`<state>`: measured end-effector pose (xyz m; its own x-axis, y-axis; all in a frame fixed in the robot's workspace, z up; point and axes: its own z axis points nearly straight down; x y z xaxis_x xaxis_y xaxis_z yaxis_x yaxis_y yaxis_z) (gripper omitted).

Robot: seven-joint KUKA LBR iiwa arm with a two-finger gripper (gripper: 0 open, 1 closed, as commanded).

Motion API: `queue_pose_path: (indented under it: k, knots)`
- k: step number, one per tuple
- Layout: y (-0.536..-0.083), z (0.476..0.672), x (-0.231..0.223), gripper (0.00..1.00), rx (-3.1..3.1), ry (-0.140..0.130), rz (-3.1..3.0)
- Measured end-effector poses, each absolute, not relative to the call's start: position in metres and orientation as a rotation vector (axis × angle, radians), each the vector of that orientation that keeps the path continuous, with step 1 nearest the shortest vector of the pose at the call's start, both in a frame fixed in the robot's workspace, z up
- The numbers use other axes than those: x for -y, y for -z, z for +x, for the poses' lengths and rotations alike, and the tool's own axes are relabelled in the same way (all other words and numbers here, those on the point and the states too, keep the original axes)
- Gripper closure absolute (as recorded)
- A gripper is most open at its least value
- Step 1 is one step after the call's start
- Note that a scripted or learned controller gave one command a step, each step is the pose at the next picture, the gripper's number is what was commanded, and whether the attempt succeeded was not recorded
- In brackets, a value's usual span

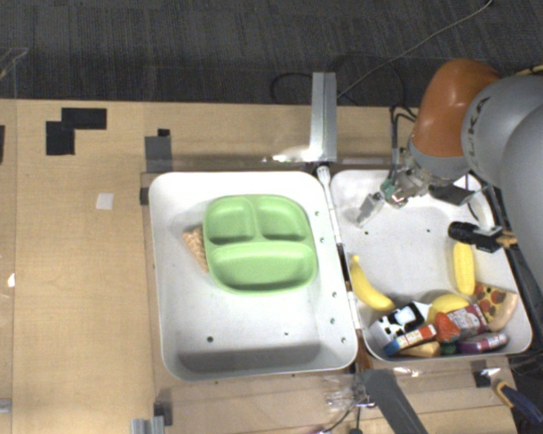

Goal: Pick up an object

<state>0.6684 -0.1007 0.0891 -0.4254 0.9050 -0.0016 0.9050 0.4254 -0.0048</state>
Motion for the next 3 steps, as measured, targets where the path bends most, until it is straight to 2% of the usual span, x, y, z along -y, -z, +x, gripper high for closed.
queue_pose_path:
  k: [2, 3]
  knots:
    - [-0.090, 0.670, 0.095, 0.00, 2.521, 0.005, -1.881]
    - [-0.090, 0.627, 0.143, 0.00, 2.566, 0.008, -1.832]
